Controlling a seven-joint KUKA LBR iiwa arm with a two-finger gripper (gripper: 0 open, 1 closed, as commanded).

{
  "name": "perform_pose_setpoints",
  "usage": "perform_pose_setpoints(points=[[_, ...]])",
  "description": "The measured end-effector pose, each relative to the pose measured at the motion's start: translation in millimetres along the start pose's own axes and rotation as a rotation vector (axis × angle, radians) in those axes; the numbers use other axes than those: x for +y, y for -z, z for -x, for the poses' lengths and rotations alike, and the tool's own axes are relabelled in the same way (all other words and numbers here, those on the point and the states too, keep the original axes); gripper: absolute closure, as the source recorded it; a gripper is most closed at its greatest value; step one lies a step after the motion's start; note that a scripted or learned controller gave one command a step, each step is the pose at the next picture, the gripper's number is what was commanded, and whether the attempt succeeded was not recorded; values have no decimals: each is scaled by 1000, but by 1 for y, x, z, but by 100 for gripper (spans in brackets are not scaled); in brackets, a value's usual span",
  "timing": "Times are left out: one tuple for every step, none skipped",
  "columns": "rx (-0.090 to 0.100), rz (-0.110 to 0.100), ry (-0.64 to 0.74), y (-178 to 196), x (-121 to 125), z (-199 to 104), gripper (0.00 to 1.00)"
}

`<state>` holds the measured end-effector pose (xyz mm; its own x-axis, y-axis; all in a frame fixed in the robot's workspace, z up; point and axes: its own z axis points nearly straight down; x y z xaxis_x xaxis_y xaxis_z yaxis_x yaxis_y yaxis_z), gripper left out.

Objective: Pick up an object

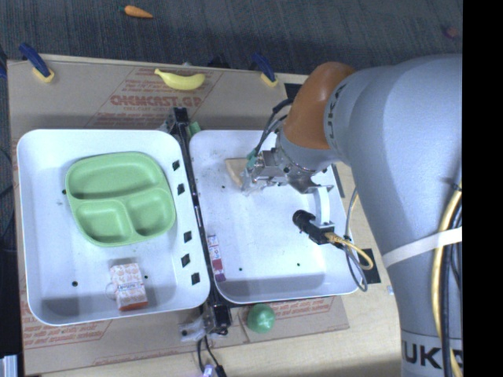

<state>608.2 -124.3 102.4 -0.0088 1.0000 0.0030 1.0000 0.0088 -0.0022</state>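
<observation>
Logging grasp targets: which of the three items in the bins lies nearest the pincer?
The tan piece, in the right bin beside the pincer; the green tray and small carton lie in the left bin.

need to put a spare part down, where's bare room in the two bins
Bare: the right bin's lower half, below the gripper and tan piece; the left bin's lower corner beside the carton, below the green tray. Crowded: the right bin's top, under the arm.
</observation>
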Motion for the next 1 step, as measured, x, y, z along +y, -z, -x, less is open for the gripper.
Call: perform_pose_setpoints(points=[[-2,4,-2,129,21,-58,100]])
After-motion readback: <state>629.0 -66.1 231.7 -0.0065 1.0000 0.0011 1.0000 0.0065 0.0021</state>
